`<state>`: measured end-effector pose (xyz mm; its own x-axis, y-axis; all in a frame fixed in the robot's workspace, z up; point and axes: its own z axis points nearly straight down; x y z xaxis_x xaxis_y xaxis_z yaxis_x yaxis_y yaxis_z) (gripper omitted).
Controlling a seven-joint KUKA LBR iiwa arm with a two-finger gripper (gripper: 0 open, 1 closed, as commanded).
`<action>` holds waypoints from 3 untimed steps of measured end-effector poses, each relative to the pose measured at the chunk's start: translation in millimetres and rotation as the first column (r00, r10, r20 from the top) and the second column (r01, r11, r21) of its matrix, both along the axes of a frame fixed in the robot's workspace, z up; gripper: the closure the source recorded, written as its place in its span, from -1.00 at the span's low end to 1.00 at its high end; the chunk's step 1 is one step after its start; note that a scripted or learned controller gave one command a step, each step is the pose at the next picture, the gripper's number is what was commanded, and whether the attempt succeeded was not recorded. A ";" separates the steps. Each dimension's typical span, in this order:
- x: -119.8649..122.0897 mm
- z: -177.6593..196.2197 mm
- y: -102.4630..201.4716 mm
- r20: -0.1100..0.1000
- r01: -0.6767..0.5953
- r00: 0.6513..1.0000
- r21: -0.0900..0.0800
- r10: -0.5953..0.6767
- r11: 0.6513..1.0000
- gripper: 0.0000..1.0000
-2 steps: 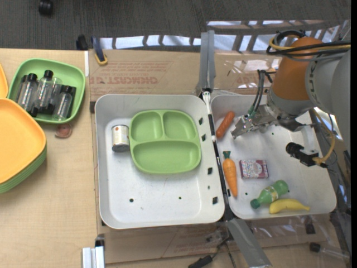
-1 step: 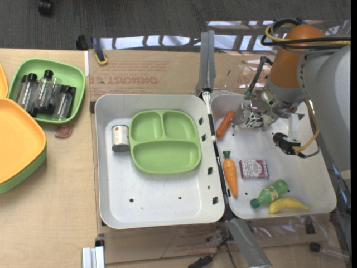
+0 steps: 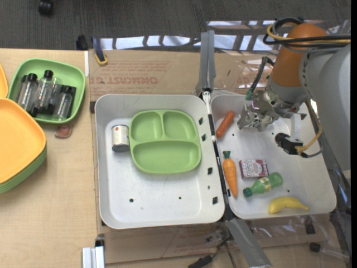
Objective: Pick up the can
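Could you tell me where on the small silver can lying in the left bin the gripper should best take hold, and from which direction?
The small silver metal can lies on its side beside the green divided plate's left edge. Probably best to descend from above and close across the round body at mid-length, fingers towards its left and right sides, since those curved flanks seem exposed. The plate rim is close, so clearance is tight.

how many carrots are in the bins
2, both in the right bin along its left side. One carrot lies tilted near the top left corner, left of the end effector. The other carrot lies lower, left of the pink box.
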<state>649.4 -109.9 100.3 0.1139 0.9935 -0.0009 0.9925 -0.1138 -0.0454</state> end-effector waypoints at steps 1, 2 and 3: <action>-48.1 -9.7 6.5 0.041 0.014 0.999 -0.004 -0.014 1.000 1.00; -36.9 -8.4 15.5 0.045 -0.101 0.994 -0.005 0.102 0.995 1.00; -25.5 -7.9 6.5 0.045 -0.081 0.996 -0.005 0.081 0.997 1.00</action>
<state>623.9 -103.4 92.4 0.0331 0.9995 -0.0009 0.9995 -0.0331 -0.0001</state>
